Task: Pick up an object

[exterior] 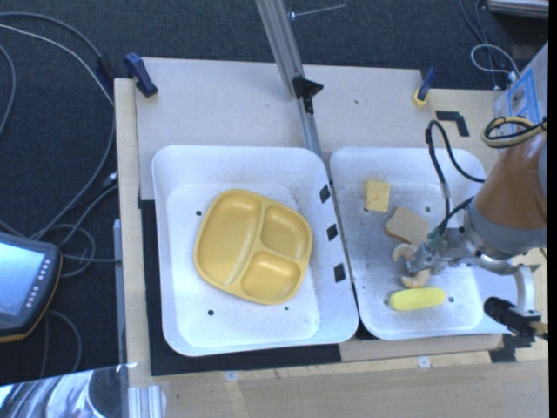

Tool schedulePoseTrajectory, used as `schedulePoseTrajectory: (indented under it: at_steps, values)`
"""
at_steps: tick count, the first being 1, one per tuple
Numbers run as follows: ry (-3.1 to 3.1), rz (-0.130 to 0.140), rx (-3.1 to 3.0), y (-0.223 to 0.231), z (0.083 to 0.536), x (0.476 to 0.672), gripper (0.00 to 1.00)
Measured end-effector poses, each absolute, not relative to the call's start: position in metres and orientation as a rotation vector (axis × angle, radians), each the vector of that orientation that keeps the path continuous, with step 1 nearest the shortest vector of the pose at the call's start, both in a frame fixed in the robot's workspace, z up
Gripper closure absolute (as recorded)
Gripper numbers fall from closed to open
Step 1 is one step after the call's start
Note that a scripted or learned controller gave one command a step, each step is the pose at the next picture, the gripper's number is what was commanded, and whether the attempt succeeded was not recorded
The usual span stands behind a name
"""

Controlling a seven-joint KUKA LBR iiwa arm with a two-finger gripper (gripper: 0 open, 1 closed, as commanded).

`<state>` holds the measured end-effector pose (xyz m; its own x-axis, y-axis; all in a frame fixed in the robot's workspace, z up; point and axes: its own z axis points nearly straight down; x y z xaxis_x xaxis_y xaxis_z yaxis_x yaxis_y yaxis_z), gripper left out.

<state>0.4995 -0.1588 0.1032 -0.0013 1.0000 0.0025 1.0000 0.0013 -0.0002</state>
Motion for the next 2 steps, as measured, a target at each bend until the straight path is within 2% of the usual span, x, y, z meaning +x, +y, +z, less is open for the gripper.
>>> schedulePoseTrajectory:
  at_steps: [2]
  values:
    - [-2.23,-0.007,-2.224,-0.159,0.23,0.51,1.0]
